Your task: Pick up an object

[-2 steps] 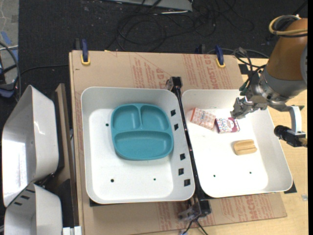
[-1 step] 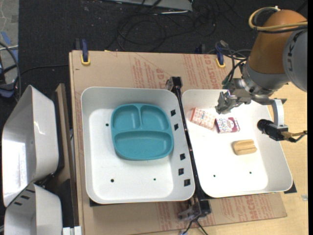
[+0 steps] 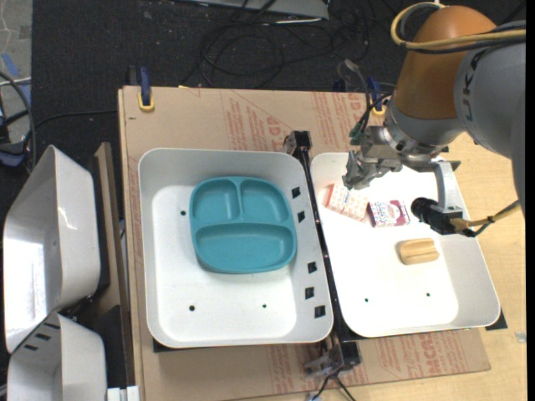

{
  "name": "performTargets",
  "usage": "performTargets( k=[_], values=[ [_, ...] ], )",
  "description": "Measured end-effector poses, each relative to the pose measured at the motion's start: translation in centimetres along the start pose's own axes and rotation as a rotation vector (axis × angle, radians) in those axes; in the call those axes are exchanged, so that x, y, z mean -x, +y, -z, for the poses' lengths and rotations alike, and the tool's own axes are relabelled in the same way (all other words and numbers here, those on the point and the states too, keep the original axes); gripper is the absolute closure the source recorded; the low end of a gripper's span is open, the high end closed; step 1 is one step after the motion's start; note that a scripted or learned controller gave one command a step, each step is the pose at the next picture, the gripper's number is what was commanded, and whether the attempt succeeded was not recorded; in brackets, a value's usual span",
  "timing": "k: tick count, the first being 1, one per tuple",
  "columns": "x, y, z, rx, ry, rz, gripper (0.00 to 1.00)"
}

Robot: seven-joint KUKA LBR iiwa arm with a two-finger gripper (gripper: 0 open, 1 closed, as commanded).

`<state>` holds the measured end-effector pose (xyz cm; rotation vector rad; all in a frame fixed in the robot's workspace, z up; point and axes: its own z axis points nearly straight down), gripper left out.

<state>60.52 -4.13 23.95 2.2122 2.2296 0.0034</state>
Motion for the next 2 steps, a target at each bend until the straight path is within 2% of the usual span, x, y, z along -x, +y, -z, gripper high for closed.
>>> performTargets(
  k=[1,2],
  values=[
    [-5.1,0.0,-1.1,-0.003,0.000,-0.001,1.00],
    [-11.0,1.5,-1.5,0.000,0.000,0.000,1.00]
  ],
)
